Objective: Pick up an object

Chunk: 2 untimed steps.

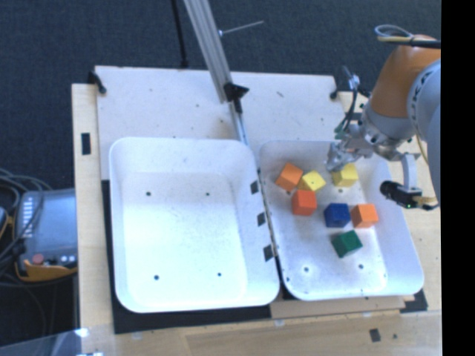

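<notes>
White bins are sitting side by side on the bench (pixel 297 99), so going big to small here. Left bin (pixel 185 150) is taking up the most room, and its floor is showing just a few dark specks. Right bin (pixel 404 269) is carrying all the blocks, bunched up toward its far edge and middle.

Grey arm (pixel 404 87) with the orange band is reaching in over the right bin's far right corner. Silver rail (pixel 208 35) is slanting down from the top toward the gap between the bins.

Gripper (pixel 340 158) is hanging right over the far edge of the right bin, tips pointing down just beside a yellow block (pixel 346 175), maybe touching its far side. Can't tell how wide the claw is spread, it's too blurry at the tips, and I'm not seeing any block clearly between them.

Blocks now: orange block (pixel 289 176) is sitting nearest the bin's left edge, with a second yellow one (pixel 313 182) just beside it. Red-orange block (pixel 303 202) is touching or nearly touching those two on the near side. Blue block (pixel 336 214) is sitting mid-bin, a small orange one (pixel 364 214) right beside it toward the right edge. Green block (pixel 346 242) is lying nearest the front, a bit apart from the rest.
</notes>
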Each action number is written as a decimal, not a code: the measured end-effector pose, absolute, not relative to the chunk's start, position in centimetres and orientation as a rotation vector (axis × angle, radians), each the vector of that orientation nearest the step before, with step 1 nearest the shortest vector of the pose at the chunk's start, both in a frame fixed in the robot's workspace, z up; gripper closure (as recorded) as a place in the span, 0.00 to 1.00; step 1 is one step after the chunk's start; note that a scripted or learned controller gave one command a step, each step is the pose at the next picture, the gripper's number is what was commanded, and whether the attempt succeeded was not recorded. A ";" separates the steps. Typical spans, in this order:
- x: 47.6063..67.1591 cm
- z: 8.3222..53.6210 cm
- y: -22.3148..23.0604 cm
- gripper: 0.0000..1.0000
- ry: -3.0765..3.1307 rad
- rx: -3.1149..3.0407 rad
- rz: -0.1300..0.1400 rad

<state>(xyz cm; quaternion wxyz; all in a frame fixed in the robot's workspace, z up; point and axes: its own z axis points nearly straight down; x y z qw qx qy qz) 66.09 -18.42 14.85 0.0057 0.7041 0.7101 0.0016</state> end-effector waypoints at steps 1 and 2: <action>66.5 20.4 -19.5 1.00 2.220 2.213 0.005; 66.6 22.6 -19.6 1.00 2.226 2.211 0.003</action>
